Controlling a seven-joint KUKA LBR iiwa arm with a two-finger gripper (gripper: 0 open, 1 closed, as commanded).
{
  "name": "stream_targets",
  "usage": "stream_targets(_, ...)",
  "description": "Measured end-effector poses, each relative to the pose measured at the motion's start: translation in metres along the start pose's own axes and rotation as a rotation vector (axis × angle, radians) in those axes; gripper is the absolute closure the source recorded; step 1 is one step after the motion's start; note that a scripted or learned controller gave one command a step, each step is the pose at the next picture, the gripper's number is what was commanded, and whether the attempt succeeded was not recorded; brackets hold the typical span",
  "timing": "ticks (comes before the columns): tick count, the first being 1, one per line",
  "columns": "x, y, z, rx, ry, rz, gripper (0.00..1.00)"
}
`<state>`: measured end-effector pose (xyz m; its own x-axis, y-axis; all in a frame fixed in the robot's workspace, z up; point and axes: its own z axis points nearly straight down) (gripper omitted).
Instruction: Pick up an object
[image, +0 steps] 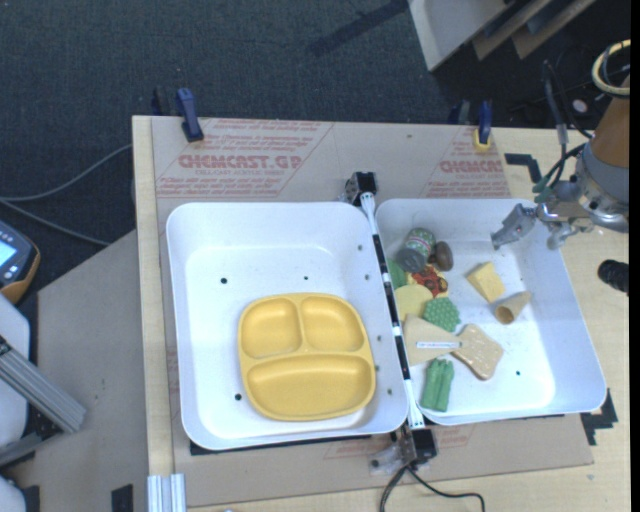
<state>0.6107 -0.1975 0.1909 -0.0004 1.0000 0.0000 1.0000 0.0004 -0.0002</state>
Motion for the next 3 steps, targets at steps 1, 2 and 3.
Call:
stream_targets(1, 0.1, -0.026, 0.089, 0.01, 0.006, -0.007, 0.0)
stream_targets(2, 0.102, -0.002, 0.106, -0.002, 0.0, -0.002, 0.0)
stream_targets(3, 0.102, 0.001, 0.089, -0.015, -0.001, -0.002, 1.0)
